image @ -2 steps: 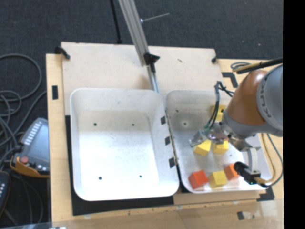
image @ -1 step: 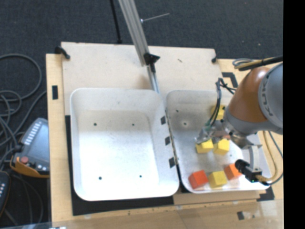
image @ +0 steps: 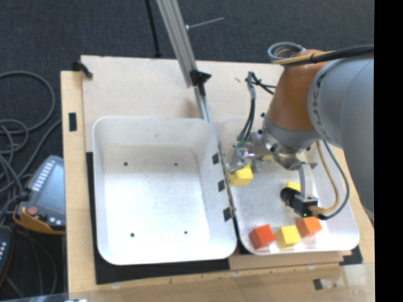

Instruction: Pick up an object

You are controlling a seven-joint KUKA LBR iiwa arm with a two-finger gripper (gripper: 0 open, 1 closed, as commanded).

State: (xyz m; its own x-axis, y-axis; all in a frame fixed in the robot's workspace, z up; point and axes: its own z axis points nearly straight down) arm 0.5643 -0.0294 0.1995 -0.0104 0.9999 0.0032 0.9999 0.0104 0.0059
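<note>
Reaching in from the right, the grey KUKA arm (image: 343, 99) is bending down over the right bin (image: 337, 241), its orange band (image: 291, 96) tilting toward the upper left part of that bin. We are seeing the gripper (image: 239, 163) hanging low beside the bin's left wall, right above a yellow block (image: 240, 176). The block is sitting just under the metal fingers and seems to be touching them, but we are not making out whether it is lying between them or only beneath them, so we cannot tell how wide the tool is standing or whether it has hold of anything. Cables (image: 252, 106) are looping from the wrist down along the arm's left side, and another cable is curving around its right side toward a small black part with a green light (image: 302, 206).

Along the near edge of the right bin we are finding an orange-red block (image: 262, 235), a second yellow block (image: 288, 235) just beside it, and an orange block (image: 308, 225) touching that one's right side. The middle floor of this bin is lying open between the gripper and that row. The left bin (image: 101, 168) is offering a broad white floor. A slanted aluminium pole (image: 179, 39) is crossing above the seam between the two bins, close to the gripper's upper left.
</note>
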